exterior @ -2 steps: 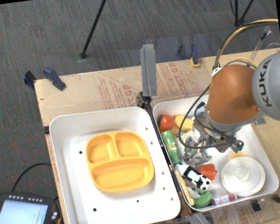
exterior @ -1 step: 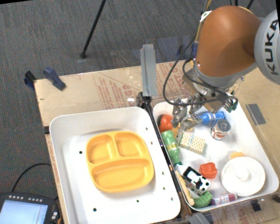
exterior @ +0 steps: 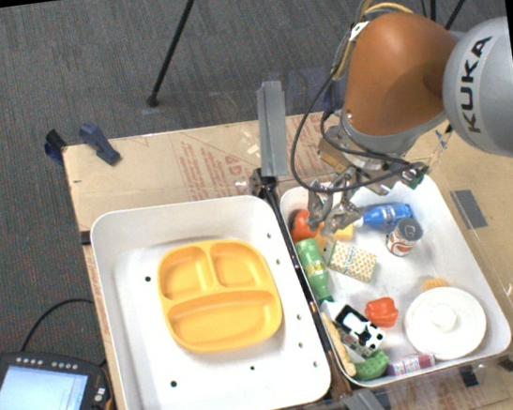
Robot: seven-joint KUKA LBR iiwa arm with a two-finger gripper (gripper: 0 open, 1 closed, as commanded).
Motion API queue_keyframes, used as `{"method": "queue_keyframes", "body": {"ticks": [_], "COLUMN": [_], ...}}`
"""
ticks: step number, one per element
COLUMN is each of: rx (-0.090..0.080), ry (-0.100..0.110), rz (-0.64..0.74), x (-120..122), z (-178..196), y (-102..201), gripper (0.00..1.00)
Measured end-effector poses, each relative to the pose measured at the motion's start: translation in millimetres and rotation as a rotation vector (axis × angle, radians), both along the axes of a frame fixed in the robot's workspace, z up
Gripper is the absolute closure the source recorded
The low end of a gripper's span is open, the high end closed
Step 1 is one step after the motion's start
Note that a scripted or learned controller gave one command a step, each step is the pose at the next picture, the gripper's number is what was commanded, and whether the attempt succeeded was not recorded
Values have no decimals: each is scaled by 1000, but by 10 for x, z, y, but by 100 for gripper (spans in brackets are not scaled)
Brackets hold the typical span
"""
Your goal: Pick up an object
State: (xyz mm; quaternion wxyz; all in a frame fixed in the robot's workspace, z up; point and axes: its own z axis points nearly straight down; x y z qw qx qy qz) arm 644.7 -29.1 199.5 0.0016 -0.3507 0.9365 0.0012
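Observation:
My gripper [exterior: 333, 214] hangs over the far left corner of the right bin [exterior: 464, 246], under the orange wrist band. Its two dark fingers [exterior: 319, 220] stand apart, open, with nothing seen held between them. Just below and left of them lies a red-orange object [exterior: 299, 225], with a small yellow piece [exterior: 342, 233] beneath the fingertips. Close by are a green bottle [exterior: 314, 268], a cream patterned block [exterior: 353, 262], a blue bottle [exterior: 386, 215] and a small can [exterior: 403, 237].
The right bin's near half holds a white round lid [exterior: 445, 321], a red toy [exterior: 381, 311], a black-and-white toy [exterior: 360, 331] and a green piece [exterior: 374, 366]. In the left bin [exterior: 114, 267] lies a yellow divided plate [exterior: 220, 294]. A teach pendant [exterior: 38, 401] sits at the lower left.

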Motion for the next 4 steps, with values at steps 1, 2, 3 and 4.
{"method": "queue_keyframes", "body": {"ticks": [1, 2, 3, 4], "rx": [1, -3, 0, -1], "ry": [-3, 5, -4, -10], "rz": [-199, -135, -280, -269], "x": [3, -21, -471, 20], "z": [110, -475, 154, 1139], "y": [480, -1052, -436, -489], "gripper": [100, 100, 100, 100]}}
